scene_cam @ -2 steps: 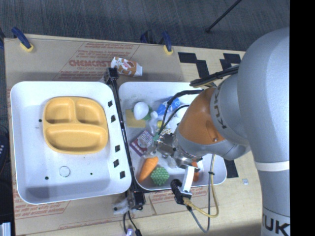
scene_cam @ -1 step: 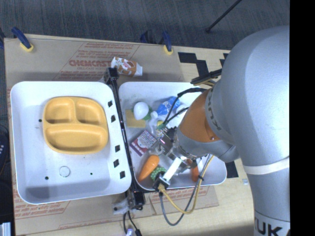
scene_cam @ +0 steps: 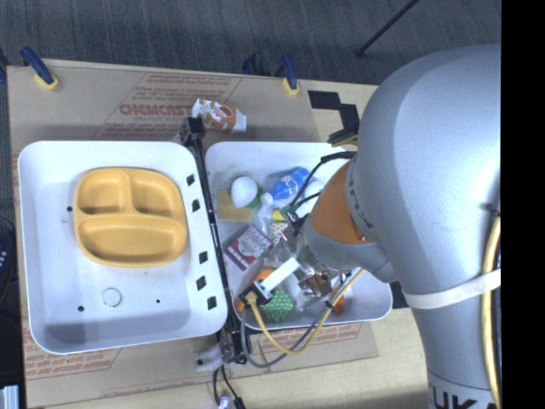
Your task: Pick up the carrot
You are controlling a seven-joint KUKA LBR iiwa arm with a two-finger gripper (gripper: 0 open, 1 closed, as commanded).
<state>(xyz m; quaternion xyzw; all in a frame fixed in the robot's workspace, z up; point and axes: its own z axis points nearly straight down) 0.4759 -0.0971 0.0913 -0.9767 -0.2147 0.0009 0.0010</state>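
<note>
My gripper [scene_cam: 308, 281] is low in the right bin [scene_cam: 223, 156], near its front wall, with the grey arm and its orange band filling the space above it. A small orange piece, likely the carrot [scene_cam: 266, 273], shows just left of the gripper, mostly hidden. Another orange sliver [scene_cam: 338, 302] lies at the gripper's right by the front rim. I cannot tell which of them is the carrot, or whether anything is between the fingers.
The right bin also holds a white egg [scene_cam: 244, 190], a blue bottle [scene_cam: 290, 182], a yellow block [scene_cam: 225, 204], a red-and-white packet [scene_cam: 252, 244] and a green item [scene_cam: 277, 306]. A yellow divided plate [scene_cam: 131, 214] sits in the left bin [scene_cam: 43, 254]. A small packet [scene_cam: 218, 114] lies behind the bins.
</note>
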